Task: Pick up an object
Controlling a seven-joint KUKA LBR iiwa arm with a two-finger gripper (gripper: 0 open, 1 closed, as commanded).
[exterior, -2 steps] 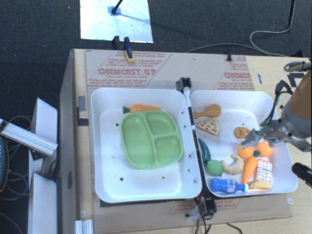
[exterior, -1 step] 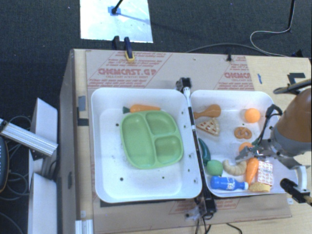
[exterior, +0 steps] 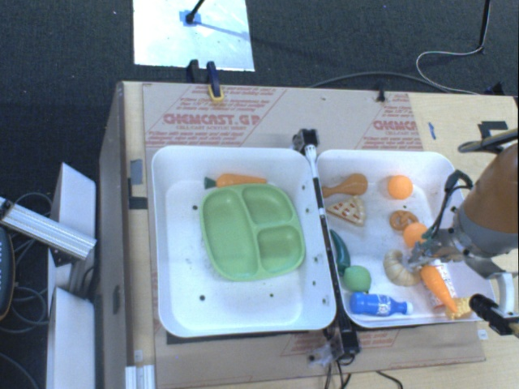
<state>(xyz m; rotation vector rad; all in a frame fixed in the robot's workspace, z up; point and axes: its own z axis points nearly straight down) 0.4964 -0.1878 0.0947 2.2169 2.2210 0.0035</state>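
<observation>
Two glossy white plastic bins point(exterior: 243, 314) sit on a matt, paper-covered surface point(exterior: 268, 112) printed in red. A smooth, pale green plastic tray point(exterior: 251, 233) lies in the left bin; shiny plastic toy foods point(exterior: 399, 187) and a blue bottle point(exterior: 377, 304) lie in the right.

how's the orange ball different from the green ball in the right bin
The orange ball sits near the right bin's far edge, by the drumstick; the green ball sits near the front, just above the blue bottle. The orange ball lies out toward the middle, while the green ball lies close to the divider between the bins. Colour differs: orange versus green. Both are round, similar in size.
</observation>
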